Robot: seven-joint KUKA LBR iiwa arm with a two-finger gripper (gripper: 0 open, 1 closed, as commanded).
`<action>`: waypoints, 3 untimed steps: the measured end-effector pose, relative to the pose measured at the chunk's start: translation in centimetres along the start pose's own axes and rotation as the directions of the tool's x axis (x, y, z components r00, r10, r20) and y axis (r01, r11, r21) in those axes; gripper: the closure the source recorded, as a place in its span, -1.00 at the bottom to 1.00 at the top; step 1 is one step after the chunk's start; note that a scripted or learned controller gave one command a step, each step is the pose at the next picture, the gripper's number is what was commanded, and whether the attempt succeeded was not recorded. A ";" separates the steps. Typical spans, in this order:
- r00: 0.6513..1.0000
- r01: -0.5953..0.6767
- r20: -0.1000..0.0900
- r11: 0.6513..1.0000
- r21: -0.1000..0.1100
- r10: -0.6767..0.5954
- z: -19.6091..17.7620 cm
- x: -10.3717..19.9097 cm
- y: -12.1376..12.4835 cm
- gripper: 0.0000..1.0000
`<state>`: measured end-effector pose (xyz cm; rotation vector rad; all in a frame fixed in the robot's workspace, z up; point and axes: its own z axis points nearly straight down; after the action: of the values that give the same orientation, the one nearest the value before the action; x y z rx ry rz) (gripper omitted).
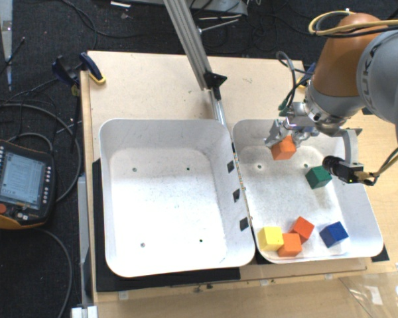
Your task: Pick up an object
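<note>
The grey arm with its orange band (348, 52) reaches in from the right over the right-hand shallow white plastic bin (358, 207). Its end effector (286, 138) sits above the far part of that bin, and a small orange cube (283, 148) shows between the metal fingers (276, 134), which are closed narrowly on it. The orange cube appears raised off the bin floor, though how far it stands clear cannot be told.

A dark green cube (318, 176) lies on the bin floor just beside and below the end effector, apart from it. Along the near edge of the same bin sits a cluster of blocks: a yellow cube (272, 236), a second orange cube (291, 244) touching it, a reddish-orange cube (303, 228) just behind that one, and a blue cube (333, 234) a little to the right, apart from the others.

The left-hand shallow white plastic bin (119, 144) lies beside the right one, their rims meeting along the middle. Both rest on a pale wooden surface (146, 85). A slanted grey metal pole (189, 35) rises from the far end of the seam between the bins. On the dark floor to the left lies a grey handheld control pendant with a screen (18, 183), among black cables.
</note>
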<state>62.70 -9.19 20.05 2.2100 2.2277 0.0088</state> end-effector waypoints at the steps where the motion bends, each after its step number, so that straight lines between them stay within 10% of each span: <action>1: 1.000 -0.009 0.003 1.000 0.004 0.009 -1.3 -2.4 0.2 1.00; 3: 1.000 0.002 -0.002 1.000 0.011 -0.002 0.6 14.1 -4.6 1.00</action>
<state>58.00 4.92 19.47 2.2140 2.2368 -0.0014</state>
